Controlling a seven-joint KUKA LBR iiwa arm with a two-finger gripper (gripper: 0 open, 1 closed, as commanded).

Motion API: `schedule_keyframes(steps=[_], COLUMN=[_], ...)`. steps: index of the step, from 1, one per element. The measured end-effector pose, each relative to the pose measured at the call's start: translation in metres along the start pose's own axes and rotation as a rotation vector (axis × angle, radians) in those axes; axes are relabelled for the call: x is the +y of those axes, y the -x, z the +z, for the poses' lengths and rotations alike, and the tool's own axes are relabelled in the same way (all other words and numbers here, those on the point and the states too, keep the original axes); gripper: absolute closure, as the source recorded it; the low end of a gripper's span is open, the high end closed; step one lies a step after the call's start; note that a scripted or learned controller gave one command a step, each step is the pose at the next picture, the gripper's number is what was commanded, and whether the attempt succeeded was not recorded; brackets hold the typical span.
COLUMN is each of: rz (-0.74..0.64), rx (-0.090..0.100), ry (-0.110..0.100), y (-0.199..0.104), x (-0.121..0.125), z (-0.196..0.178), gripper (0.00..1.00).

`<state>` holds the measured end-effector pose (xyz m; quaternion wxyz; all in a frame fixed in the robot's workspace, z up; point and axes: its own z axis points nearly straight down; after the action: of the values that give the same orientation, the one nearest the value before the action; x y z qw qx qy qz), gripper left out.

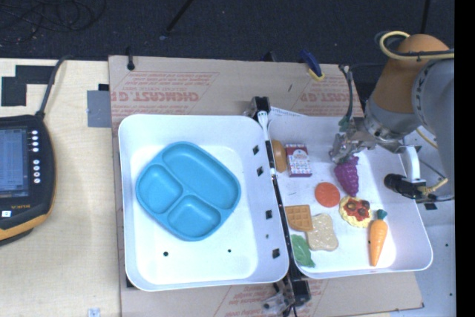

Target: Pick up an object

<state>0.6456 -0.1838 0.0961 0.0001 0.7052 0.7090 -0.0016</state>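
Observation:
My gripper is low in the right bin, near its back. Its tip sits just above and touching the top of a purple bunch of grapes. Around the grapes lie a red tomato slice, a yellow and red pizza piece and an orange carrot. A small red and white carton lies to the left of the gripper.
A waffle, a toast slice and a green leaf lie at the right bin's front left. A brown roll leans on the divider. The left bin holds a blue divided plate. A tablet lies at far left.

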Motion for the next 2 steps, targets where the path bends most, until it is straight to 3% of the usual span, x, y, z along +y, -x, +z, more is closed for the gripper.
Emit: schedule_keyframes(steps=[1,2], rz=[0.0,0.003], rx=[0.0,0.002], ry=[-0.001,-0.003], y=[0.0,-0.001], x=[0.0,-0.019], z=[0.001,0.01], gripper=[0.0,0.0])
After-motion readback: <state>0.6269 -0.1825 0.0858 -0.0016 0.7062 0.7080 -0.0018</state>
